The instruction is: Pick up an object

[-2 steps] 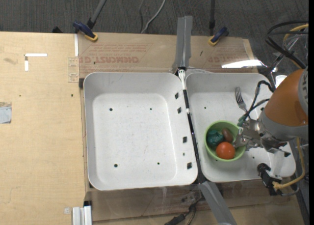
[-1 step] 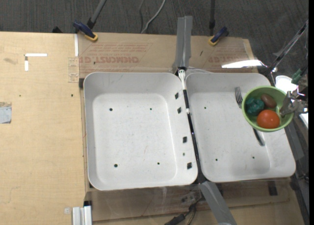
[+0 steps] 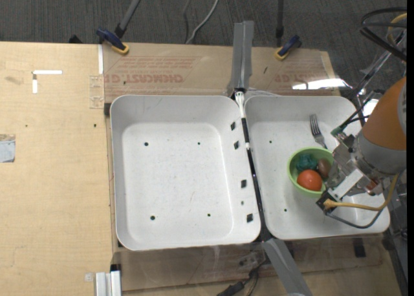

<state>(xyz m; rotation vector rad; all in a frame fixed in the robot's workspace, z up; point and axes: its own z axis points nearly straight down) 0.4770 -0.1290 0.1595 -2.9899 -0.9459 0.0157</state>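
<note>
Gripper (image 3: 331, 181) low at the green bowl's (image 3: 299, 159) right rim — arm angled in from the right — grip unclear.

Left bin (image 3: 181, 178) is sitting wide open, so there's tons of room to come down anywhere in it. Right bin (image 3: 278, 159) is where it's getting tight: a green bowl (image 3: 304, 160) holding an orange ball (image 3: 310, 180) is crowding the right half, with a fork (image 3: 316, 130) lying just above it. The gripper (image 3: 333, 181) is hanging over the bowl's right rim, probably touching it. The strip along the bins' dividing edge is staying free.
</note>
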